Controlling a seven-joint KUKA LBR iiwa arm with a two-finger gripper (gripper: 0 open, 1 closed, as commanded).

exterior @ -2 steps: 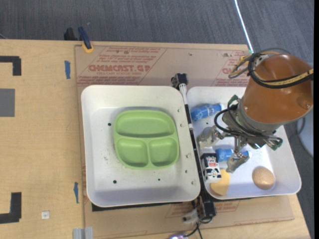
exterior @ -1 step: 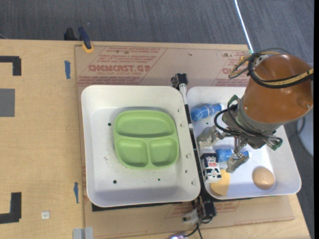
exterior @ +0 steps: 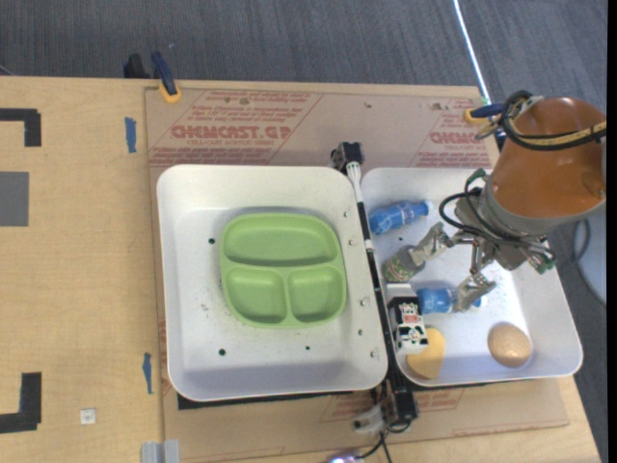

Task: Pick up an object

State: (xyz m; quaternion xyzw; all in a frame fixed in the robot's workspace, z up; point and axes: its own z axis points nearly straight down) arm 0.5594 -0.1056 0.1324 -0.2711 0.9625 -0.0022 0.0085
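The arm's orange band point(exterior: 548, 157) sits nearest the lens, high over the right bin point(exterior: 554, 340), and part of that bin's far right side is hidden by it. Below it the gripper point(exterior: 451, 266) is seen with its two fingers spread wide, one finger point(exterior: 424, 251) toward the bin's middle and the other point(exterior: 474, 287) just beside a small blue object point(exterior: 434, 300); nothing is held between them. A blue bottle point(exterior: 396, 215) lies near the bin's far left corner. A black-and-white patterned block point(exterior: 409, 324) rests against the left wall, with a yellow piece point(exterior: 426, 351) just beside it and a tan egg-shaped object point(exterior: 509, 343) near the front right corner. In the left bin point(exterior: 183, 287) a green divided tray point(exterior: 282, 268) is set. Both bins stand on a cardboard sheet point(exterior: 241, 128) clamped to a light wooden bench point(exterior: 67, 258), with grey carpet point(exterior: 289, 17) beyond.
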